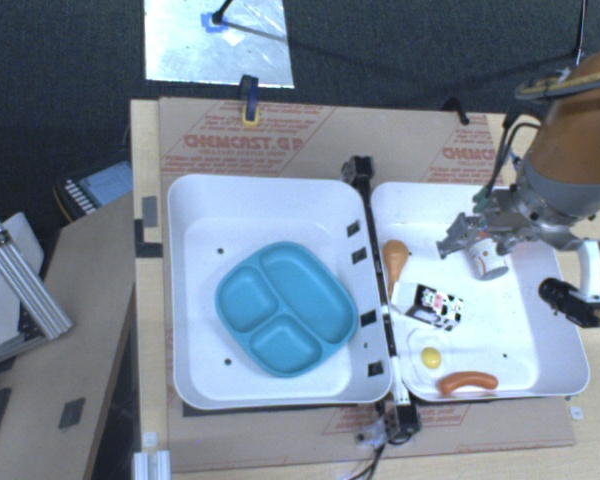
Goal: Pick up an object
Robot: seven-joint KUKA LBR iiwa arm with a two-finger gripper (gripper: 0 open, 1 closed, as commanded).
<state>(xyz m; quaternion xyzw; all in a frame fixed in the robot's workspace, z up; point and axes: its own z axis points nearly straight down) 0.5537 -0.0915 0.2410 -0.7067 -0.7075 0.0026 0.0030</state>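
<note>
My gripper hangs over the upper middle of the right bin, at the end of the grey and orange arm that comes in from the right. A small pale cylinder shows just beneath it; whether it is gripped is unclear. Left of the gripper lies an orange pear-shaped toy. A black-and-white cow figure lies below the gripper, apart from it. Near the bin's front edge sit a fried-egg toy and an orange sausage.
The left bin holds a blue divided plate. A black divider runs between the two bins. Brown cardboard lies under both, with a yellow clamp at its back edge.
</note>
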